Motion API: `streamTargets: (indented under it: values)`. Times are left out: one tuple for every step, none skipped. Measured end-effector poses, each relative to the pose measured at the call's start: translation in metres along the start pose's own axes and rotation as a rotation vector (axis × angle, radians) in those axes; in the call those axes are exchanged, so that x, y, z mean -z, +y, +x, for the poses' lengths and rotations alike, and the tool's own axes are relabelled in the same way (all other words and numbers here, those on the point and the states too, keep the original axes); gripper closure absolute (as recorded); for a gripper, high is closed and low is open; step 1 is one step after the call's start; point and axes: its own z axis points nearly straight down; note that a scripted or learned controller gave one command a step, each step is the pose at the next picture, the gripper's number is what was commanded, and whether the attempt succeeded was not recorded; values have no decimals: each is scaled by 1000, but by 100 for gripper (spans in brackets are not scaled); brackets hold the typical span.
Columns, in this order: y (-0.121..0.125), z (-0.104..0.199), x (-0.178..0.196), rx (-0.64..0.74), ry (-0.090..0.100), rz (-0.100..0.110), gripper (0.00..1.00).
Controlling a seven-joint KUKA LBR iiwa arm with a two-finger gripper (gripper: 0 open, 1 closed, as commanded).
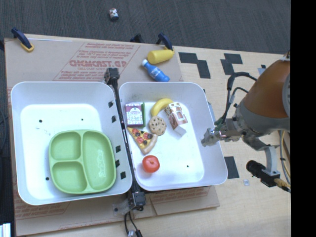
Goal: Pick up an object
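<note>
I have the hand (211,136) sitting at the right rim of the right bin (216,154), outside the cluster of toys, and I can't tell from this view whether it is spread wide or closed; nothing shows between its tips. My pick for a target is the toy tomato (151,164), since it lies alone on the bin floor, below the pizza slice (143,139) and well apart from the rest, so there is room on both sides of it. To do this well I'd bring the hand inward over the rim, left across the bare floor, centre it above the tomato, then descend straight, closing across its widest part. It is round, red, smooth and has a small green top, so I judge it may roll or squirt out if the grip lands off-centre.

The other toys are packed tighter. Up from the tomato, the pizza slice touches a cookie (157,125); a small red box (134,114) lies against the bin's left wall, and a banana (161,105) and a white carton (177,117) crowd the cookie. Reaching there risks nudging neighbours. Left of the tomato, in the other bin (29,95), lies a green divided plate (82,161).
</note>
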Motion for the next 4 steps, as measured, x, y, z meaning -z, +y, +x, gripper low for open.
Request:
streamTargets:
  values:
    - [1,-1,41,0,-2,-5,100]
    - [0,0,9,0,0,0,100]
    - [1,-1,27,0,-1,-4,100]
    - [0,0,8,0,0,1,100]
